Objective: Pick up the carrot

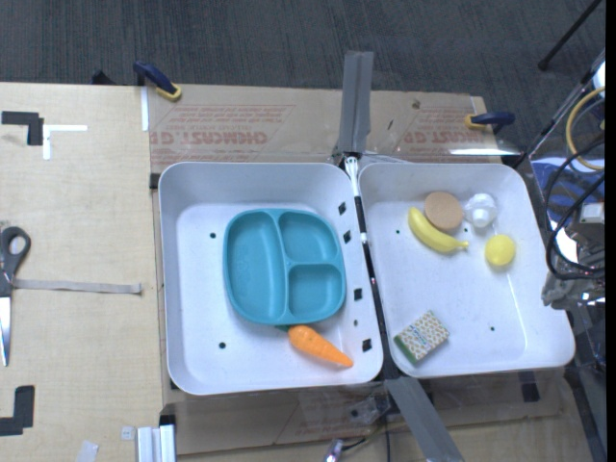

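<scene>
I cannot tell if the tool is open or closed. The carrot (320,346) lies flat near the front edge of the left bin (192,296), just beside the blue plate (284,266). It looks light, hard and smooth, so it may slip; grab it across its thick middle.

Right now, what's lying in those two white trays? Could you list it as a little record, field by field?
left bin: teal divided plate; carrot on the bin floor just below the plate, near the front wall
right bin: banana, round tan piece, small white item, lemon, patterned sponge
carrot status: lying free, not yet picked up
beside the bins: scissors on the bench at left
</scene>
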Controlling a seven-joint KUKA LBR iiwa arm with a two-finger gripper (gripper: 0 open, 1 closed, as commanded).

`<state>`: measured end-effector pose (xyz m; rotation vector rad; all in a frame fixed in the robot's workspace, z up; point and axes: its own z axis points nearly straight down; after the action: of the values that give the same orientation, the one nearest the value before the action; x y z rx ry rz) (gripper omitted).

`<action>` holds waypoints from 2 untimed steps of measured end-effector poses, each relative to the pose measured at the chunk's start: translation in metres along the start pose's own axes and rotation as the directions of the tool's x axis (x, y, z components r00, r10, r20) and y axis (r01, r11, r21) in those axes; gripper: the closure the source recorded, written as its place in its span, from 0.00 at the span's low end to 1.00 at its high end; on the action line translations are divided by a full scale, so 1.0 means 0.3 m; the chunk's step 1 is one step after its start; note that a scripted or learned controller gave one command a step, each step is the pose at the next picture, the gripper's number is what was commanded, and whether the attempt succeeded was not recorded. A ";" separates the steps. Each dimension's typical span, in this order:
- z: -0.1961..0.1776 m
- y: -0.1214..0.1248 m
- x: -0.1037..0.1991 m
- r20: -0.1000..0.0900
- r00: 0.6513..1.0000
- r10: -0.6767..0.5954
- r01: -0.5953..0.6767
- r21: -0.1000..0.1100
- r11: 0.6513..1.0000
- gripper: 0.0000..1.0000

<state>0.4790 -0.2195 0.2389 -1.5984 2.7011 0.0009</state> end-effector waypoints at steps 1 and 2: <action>-0.036 0.027 -0.059 0.001 0.980 -0.199 0.199 0.004 0.980 1.00; -0.021 -0.022 -0.246 0.002 0.991 -0.136 0.136 0.002 0.991 1.00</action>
<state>0.5205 -0.1579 0.2453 -1.7781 2.5836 -0.0003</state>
